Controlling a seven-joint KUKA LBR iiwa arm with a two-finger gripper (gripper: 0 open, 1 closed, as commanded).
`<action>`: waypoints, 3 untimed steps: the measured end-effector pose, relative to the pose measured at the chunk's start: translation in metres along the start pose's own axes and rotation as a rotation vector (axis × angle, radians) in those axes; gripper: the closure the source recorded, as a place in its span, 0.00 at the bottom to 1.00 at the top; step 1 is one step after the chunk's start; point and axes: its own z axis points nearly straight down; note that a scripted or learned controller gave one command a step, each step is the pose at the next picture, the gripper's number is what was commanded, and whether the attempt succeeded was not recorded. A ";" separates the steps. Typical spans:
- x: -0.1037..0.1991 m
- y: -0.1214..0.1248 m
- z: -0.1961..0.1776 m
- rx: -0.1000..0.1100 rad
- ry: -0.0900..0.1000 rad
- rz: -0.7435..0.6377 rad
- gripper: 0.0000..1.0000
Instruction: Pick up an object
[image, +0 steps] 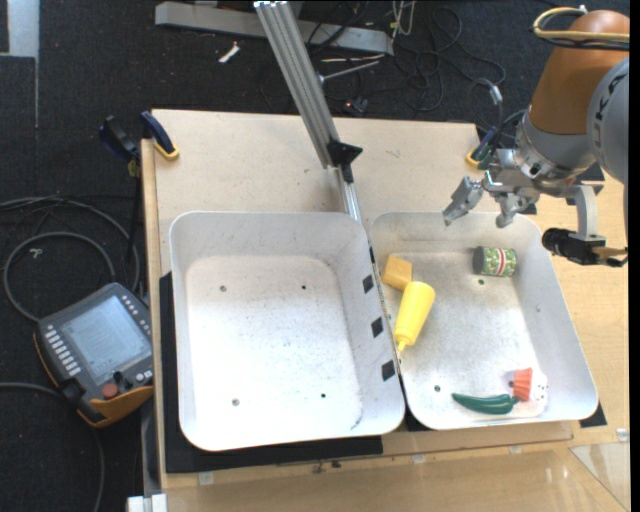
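Note:
In the right bin (560, 330) lie a yellow bottle (413, 311), a pale yellow block (398, 271), a small green can (495, 262) on its side, a green pepper (484, 402) and a small orange-and-white piece (524, 381). My gripper (482, 206) hangs above the far edge of the right bin, just beyond the green can. Its two fingers are spread apart and point down, with nothing between them.
The left bin (185, 300) stands beside the right one. A slanted metal pole (305, 85) runs from the top of the view to the gap between the bins. A teach pendant (95, 345) lies on the floor at left. A yellow-and-blue clamp (155, 135) sits at the bench's far left corner.

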 end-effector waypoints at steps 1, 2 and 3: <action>0.000 0.001 -0.003 -0.005 -0.001 -0.002 0.00; -0.004 0.001 0.060 0.001 -0.001 0.002 0.00; 0.000 -0.003 0.104 -0.001 -0.001 0.001 0.00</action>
